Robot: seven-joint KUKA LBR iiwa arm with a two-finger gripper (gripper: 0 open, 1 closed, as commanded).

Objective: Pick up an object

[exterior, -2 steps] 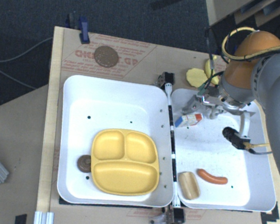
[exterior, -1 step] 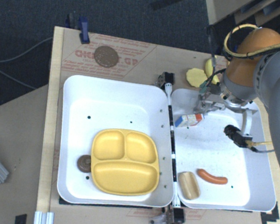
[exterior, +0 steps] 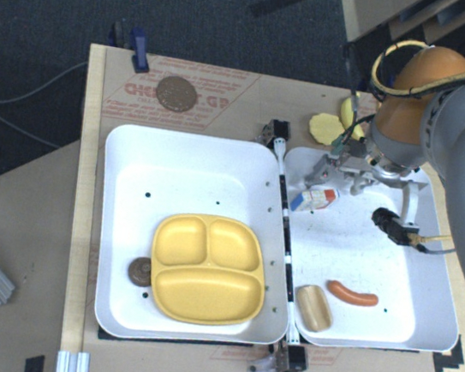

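Note:
My gripper (exterior: 343,173) hangs over the far left corner of the right bin (exterior: 424,296), under the orange-banded wrist (exterior: 402,120). Just below and left of it lies a small white carton with blue and red ends (exterior: 313,198), close to the bin's left wall. I cannot tell whether the gripper touches the carton. Nearer the front of the same bin rest an orange-red sausage (exterior: 352,295) and a tan bun (exterior: 314,307), both apart from the gripper.
The left bin (exterior: 131,166) holds a yellow divided plate (exterior: 206,267) with a brown round piece (exterior: 141,271) at its left. Behind the bins sit yellow toy food (exterior: 326,128), a brown disc (exterior: 176,93) and a blue clip (exterior: 138,50). A black cable plug (exterior: 393,224) hangs off the arm.

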